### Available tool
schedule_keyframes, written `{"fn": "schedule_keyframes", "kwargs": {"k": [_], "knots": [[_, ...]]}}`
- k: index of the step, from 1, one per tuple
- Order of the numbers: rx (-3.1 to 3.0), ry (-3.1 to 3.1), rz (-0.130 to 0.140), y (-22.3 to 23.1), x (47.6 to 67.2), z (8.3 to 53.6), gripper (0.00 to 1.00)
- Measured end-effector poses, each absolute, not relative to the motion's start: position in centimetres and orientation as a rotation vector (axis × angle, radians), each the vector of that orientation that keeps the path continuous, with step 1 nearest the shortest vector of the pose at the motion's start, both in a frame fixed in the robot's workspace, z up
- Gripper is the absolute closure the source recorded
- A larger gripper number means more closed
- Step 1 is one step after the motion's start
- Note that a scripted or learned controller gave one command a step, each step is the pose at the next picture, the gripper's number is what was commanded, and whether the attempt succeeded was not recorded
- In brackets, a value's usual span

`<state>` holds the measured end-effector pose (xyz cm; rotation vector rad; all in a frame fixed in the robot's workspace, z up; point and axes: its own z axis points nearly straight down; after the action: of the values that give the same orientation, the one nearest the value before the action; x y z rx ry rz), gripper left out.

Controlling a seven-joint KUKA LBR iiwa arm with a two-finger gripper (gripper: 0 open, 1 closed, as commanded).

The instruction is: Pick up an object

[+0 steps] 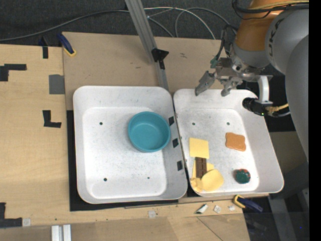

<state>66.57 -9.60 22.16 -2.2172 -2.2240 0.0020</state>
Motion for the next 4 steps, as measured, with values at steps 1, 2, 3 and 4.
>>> {"fn": "schedule_keyframes", "kwargs": {"k": [1, 2, 3, 4], "knots": [[-2.217, -2.224, 0.003, -9.6, 66.6, 22.2, 0.00], [-2.217, -2.221, 0.008, -9.7, 67.0, 17.6, 0.00], [-2.216, -2.221, 0.009, -10.3, 67.3, 12.9, 0.00], [-2.218, -2.223, 0.006, -10.2, 67.2, 8.6, 0.00]]}}
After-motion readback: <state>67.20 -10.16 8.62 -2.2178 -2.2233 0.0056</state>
